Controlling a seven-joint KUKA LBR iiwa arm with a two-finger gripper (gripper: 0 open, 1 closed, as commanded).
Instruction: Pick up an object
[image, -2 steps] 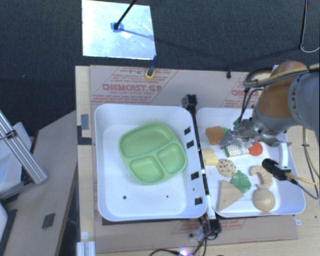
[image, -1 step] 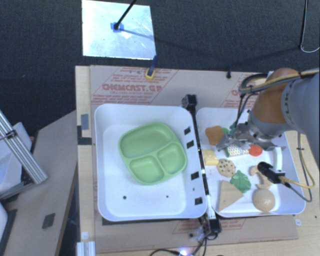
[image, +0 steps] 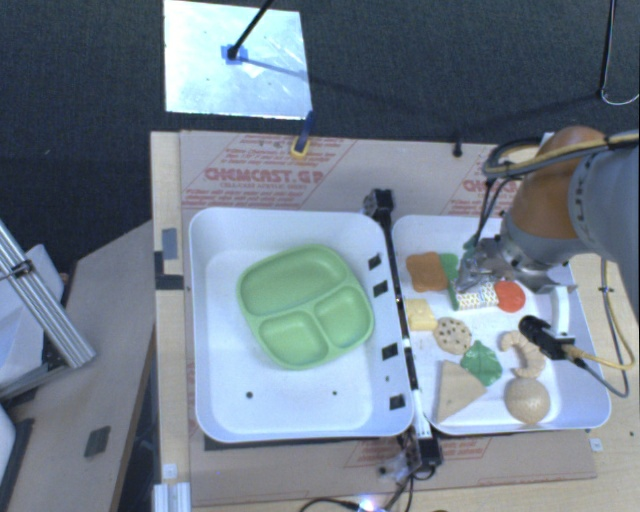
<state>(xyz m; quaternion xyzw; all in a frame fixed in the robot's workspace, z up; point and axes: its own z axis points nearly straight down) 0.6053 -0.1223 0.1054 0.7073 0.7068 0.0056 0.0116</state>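
The right bin (image: 590, 395) holds several toy foods. Among them are a brown toast slice (image: 426, 270), a red tomato (image: 511, 296), a white speckled block (image: 477, 297), a yellow cheese piece (image: 421, 315) and a cookie (image: 452, 335). A green leaf (image: 482, 362), a tan wedge (image: 455, 390), a round bun (image: 527, 399) and a pale curled piece (image: 520, 350) lie nearer the front. My gripper (image: 476, 272) hangs low over the back of this bin, right above the speckled block and beside a small green piece (image: 450, 265). Its tips are hidden by its own body.
In the left bin (image: 215, 400) lies a green divided plate (image: 305, 305). A black-clipped divider (image: 395, 300) separates the two bins. The grey arm with its orange band (image: 560, 190) comes in from the right over the right bin's back corner.
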